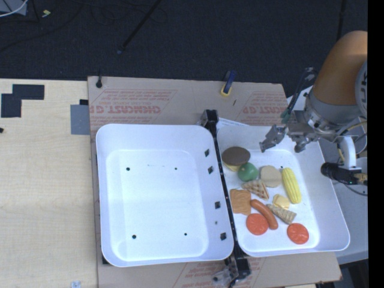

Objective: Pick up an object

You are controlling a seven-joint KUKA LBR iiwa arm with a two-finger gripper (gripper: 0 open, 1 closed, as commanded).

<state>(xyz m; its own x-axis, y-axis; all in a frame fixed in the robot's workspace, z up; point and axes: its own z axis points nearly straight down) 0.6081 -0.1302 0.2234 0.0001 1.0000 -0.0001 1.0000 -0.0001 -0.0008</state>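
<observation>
The grey two-finger tool (pixel 284 137), fingers spread and gripping nothing, is hovering at the right white plastic bin's (pixel 336 215) one-o'clock rim, the arm partly cropped; toy foods are clustering centrally.

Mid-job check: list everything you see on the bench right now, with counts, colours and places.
Shallow white plastic bins: 2, side by side, left and right.
Toy food pieces: about ten, all in the right bin: brown disc, green ball, yellow corn cob, orange-red sausage, two red rounds, tan pieces.
Cardboard sheet: 1, brown, under bins.
Blue-yellow clip: 1, cardboard's far edge.
Gripper: 1, grey, above right bin's far edge.
</observation>
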